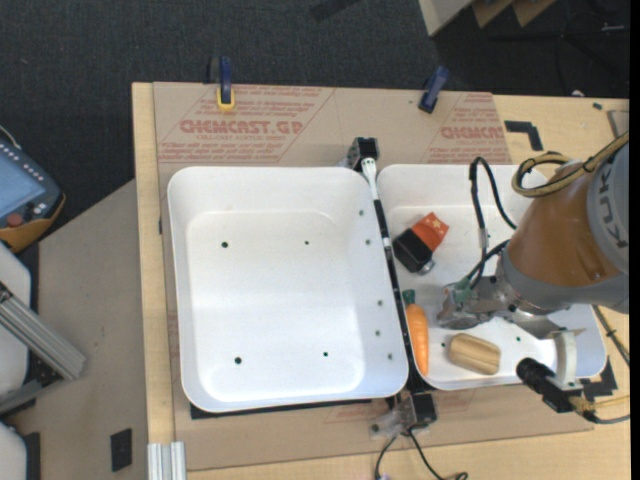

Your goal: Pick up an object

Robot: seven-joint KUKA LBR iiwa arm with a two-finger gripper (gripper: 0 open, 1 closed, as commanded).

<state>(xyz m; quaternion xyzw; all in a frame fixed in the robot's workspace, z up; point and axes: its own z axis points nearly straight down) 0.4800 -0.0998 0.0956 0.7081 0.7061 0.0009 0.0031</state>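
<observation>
Item 1, the claw [462, 308]: we find the grey 2-finger metal gripper low inside the right shallow white plastic bin [455, 190], at the end of the grey arm with the orange band [560, 233] that reaches in from the right. The fingertips are crowded by wrist hardware and cabling, so we cannot tell how far apart they stand, nor whether anything sits between them.

Item 2, the tan wooden cylinder block [473, 353]: lying on its side on the bin floor just below the claw, near it; we cannot tell whether they touch.

Item 3, the orange carrot-shaped toy [419, 338]: lying lengthwise against the right bin's left wall, just left of the wooden block and below-left of the claw.

Item 4, the black rounded object [411, 250]: resting up and to the left of the claw, close to the bin's left wall.

Item 5, the small orange-red block [432, 229]: just beside the black object, on its upper right.

Item 6, the left shallow white plastic bin [200, 298]: alongside the right bin, sharing the centre divide.

Item 7, the brown printed cardboard sheet [260, 118]: under both bins, with 2 blue clamps [224, 76] on its far edge.
</observation>
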